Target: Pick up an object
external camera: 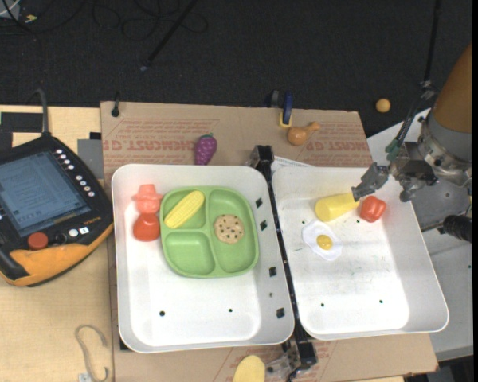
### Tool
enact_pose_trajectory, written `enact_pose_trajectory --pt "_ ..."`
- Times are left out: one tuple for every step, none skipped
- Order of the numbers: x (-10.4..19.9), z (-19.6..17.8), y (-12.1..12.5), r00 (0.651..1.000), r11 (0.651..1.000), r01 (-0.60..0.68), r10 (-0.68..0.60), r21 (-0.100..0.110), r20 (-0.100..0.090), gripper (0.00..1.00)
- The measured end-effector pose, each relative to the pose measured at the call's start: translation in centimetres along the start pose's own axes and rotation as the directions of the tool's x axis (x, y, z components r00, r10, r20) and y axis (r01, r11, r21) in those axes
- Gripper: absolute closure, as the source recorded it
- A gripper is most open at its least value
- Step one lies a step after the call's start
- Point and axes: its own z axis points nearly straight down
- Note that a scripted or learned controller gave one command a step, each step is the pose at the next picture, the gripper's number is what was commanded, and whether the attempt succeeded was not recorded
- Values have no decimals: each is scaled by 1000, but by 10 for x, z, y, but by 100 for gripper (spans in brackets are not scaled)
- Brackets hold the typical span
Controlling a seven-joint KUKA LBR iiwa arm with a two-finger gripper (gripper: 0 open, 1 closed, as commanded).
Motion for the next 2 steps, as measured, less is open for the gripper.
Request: enact_pose_trajectory --pt "5 52 -10 1000 1000 2 -2 7 -2 0" --pt "14 115 -7 1000 1000 2 -2 6 -2 0"
